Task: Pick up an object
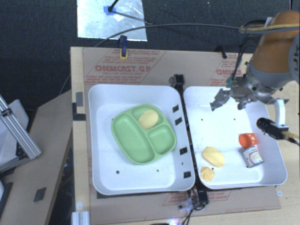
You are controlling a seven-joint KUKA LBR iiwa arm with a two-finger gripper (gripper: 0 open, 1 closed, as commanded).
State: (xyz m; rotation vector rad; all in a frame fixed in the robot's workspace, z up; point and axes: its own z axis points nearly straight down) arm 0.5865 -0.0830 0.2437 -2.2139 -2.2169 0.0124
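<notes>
Looking down, I see my gripper (230, 100) high over the back of the right bin (234, 125), its fingers spread wide with nothing between them. I judge I am at the reaching step. Next I must move toward the front and go down over the yellow lemon (213, 156).

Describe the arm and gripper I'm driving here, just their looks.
The arm is grey metal with a broad orange band above the wrist, and a dark cable loops across its top. The gripper is a grey metal head ending in two dark, tapered fingers.
</notes>
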